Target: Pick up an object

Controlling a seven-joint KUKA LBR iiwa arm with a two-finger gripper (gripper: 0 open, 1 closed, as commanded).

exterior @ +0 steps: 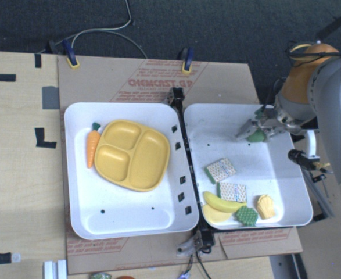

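Cardboard-covered bench, two white bins. In right bin (286, 211) we are watching gripper (255, 131) pinching small green object (255, 136) near far wall. We are judging it light, soft; grasping across its middle.

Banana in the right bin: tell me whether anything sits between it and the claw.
The claw hovers at the right bin's far side, with something green at its tip. The banana lies by the near wall. Two patterned squares lie roughly between them, low and flat; coming down from above, nothing visible blocks the way.
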